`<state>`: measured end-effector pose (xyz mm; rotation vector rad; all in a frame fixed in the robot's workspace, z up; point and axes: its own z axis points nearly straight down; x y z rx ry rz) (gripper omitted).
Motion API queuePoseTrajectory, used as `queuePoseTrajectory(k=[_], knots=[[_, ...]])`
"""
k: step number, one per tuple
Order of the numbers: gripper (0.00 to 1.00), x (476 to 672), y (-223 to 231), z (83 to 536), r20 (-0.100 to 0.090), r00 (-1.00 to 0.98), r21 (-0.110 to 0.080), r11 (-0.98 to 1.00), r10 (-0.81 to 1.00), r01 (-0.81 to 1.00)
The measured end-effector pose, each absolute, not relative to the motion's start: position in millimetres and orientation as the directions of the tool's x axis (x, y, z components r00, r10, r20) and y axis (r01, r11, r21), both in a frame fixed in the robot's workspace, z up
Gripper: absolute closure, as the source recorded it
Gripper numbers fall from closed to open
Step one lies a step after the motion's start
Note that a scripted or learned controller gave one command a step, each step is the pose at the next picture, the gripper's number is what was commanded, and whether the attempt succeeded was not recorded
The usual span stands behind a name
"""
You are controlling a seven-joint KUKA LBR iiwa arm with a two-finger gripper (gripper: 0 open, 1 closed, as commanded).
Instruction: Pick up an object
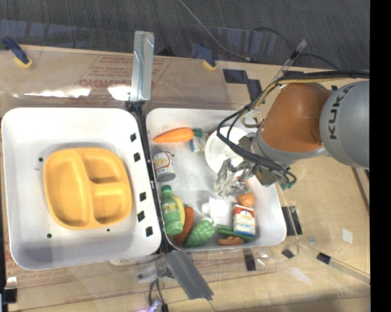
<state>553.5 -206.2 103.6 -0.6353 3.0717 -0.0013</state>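
Down in the right bin [273, 203], near its middle: end effector [231, 179], hanging from the grey arm [299, 125] with the orange band. Spread or pressed together, cannot tell; metal parts too tangled with cables and glare. Nothing seen pinched, so no pickup to credit yet.

Around it, loose on the bin floor: carrot [174, 135] at the far wall, small can [163, 166] near the left wall, green bottle [171, 211] with a yellow label, green bumpy toy [202, 233], small carton [245, 221] and a white block [217, 208] just below the end effector. White plate [216, 149] partly under the wrist.

In the left bin [13, 168]: yellow divided tray [86, 187], well apart from the arm.

Judged stage: reach made, grasp and lift left to do. Likeliest target the white block or carton, but not certain.
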Motion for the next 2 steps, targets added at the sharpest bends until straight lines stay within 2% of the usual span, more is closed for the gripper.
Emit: queuePoseTrajectory(k=[1, 2], knots=[[1.0, 576.6, -211.0, 234.5, -0.009, -0.984, -0.006, 0.984, -0.176, -0.176], [0.0, 575.3, -210.7, 231.1, -0.004, -0.984, -0.002, 0.984, -0.176, -0.176]])
